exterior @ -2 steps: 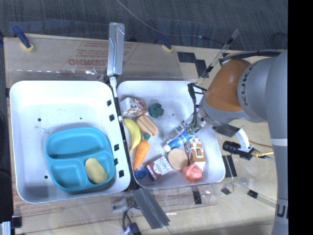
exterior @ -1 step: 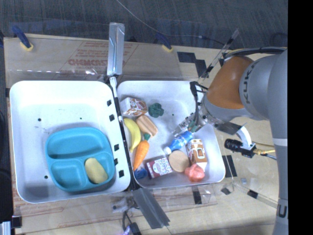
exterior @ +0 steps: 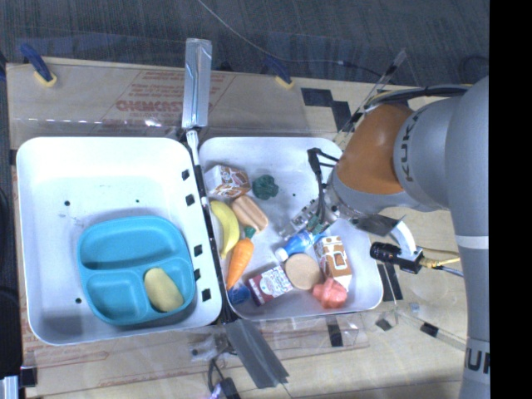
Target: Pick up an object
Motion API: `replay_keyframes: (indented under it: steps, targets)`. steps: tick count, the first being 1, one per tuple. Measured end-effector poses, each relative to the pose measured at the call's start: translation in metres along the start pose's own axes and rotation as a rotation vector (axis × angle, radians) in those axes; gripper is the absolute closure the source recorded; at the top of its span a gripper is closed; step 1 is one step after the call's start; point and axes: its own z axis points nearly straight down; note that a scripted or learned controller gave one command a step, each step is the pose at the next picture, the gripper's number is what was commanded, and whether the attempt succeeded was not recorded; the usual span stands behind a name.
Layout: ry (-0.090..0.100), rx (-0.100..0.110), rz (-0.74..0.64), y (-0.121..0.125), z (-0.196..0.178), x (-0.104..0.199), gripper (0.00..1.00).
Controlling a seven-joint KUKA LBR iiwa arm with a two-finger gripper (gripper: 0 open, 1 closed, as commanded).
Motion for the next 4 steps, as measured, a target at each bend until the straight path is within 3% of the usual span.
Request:
replay_keyframes:
  steps: [1, 2, 3, 4]
  targets:
    - [-0.006, -0.003, -0.133, 0.020, -0.064, -0.020, 1.00]
    - [-0.003, -0.001, -0.132, 0.019, -0.062, -0.019, 0.00]
    - [-0.003, -0.001, 0.390, 0.062, -0.049, -0.070, 0.00]
    - [0.000, 0.000, 0.302, -0.014, 0.000, -0.020, 0.00]
